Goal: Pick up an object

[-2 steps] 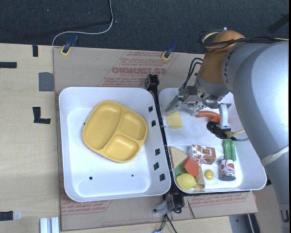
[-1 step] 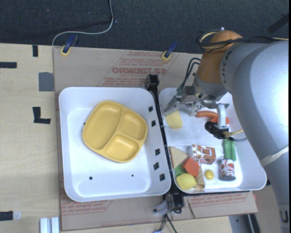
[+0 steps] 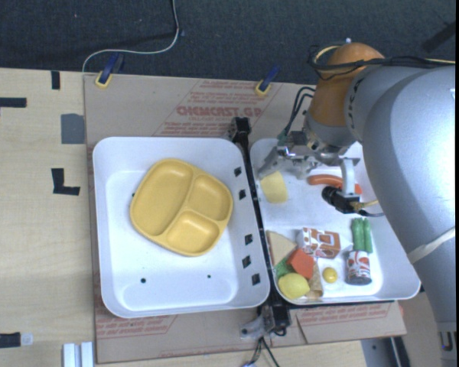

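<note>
**Arm low over the right bin, nothing lifted yet**

The gripper (image 3: 281, 157) sits at the upper left of the right bin (image 3: 402, 281), just above a pale yellow block (image 3: 274, 187) that lies close to the divider between the two bins. Its metal parts blur into the white floor, so whether the fingers are apart or together cannot be told, and nothing can be seen between them. The block looks the likeliest target, being nearest the tool; that is a judgement, not a certainty.

The other candidates lie further down the same bin: an orange sausage (image 3: 323, 180) just right of the gripper, a green piece (image 3: 361, 234), a small can (image 3: 358, 267), a red-and-white carton (image 3: 320, 241), a lemon (image 3: 293, 285) and a red wedge (image 3: 302, 262), these last few packed closely together. The left bin (image 3: 107, 205) carries a yellow plate (image 3: 181, 206) with three compartments.

To do the step well, centre the tool over the block before closing, with the fingers straddling two opposite flat faces, not a corner. The block sits near the bin wall, so the wall-side finger needs room to descend without catching the rim. Go down fully, close, then lift straight up; a slanted pull could drag the block against the divider. The sausage is close enough to be nudged on the descent.
</note>
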`<state>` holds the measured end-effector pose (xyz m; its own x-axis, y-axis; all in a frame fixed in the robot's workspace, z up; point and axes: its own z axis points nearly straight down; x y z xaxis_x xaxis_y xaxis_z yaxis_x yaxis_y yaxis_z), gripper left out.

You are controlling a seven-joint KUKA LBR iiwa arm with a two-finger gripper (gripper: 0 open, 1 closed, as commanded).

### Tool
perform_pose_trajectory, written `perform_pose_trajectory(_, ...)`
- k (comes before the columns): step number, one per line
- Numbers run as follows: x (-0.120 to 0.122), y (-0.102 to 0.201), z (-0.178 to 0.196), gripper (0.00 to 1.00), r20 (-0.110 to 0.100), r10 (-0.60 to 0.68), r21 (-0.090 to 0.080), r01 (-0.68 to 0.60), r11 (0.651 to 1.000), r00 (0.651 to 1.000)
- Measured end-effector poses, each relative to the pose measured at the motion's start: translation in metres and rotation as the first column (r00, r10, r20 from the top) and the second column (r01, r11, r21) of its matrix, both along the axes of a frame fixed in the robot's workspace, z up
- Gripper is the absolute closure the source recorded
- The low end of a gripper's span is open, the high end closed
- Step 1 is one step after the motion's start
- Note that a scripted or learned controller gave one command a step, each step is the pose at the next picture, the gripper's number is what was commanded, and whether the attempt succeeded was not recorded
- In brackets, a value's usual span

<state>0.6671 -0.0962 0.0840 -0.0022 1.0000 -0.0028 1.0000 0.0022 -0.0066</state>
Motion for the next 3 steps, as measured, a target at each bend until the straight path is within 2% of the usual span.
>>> perform_pose_trajectory(1, -0.007, 0.001, 0.000, 0.00, 0.005, -0.002, 0.001, 0.002, 1.000, 1.000)
perform_pose_trajectory(2, 0.000, 0.000, 0.000, 0.00, 0.000, 0.000, 0.000, 0.000, 1.000, 1.000)
perform_pose_trajectory(3, -0.060, 0.001, 0.001, 0.00, 0.004, -0.003, 0.002, 0.003, 1.000, 1.000)
